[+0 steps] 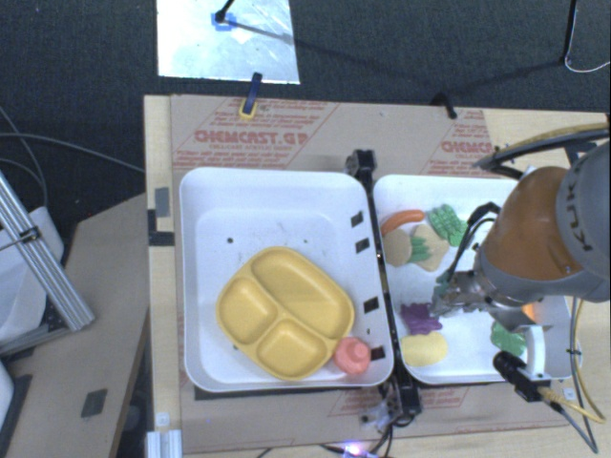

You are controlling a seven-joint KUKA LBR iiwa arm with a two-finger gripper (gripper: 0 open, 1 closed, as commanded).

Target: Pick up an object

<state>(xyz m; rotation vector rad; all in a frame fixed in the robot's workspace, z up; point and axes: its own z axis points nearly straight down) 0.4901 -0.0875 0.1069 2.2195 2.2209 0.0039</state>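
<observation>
You see the purple object lying in the right bin, near its left wall, a lumpy, jagged-edged toy with a matte surface. The gripper sits just beside it on its right, low over the bin floor; you cannot tell whether it is clenched or released, nor whether it touches the toy. Just below the purple piece lies a smooth, rounded yellow object. Farther up the same bin you find a pale beige piece, a slim orange piece and a knobbly green piece. Another green piece shows under the arm's orange band. In the left bin rests a glossy yellow divided tray with three compartments, and a small pink rounded object touches its lower right edge.
</observation>
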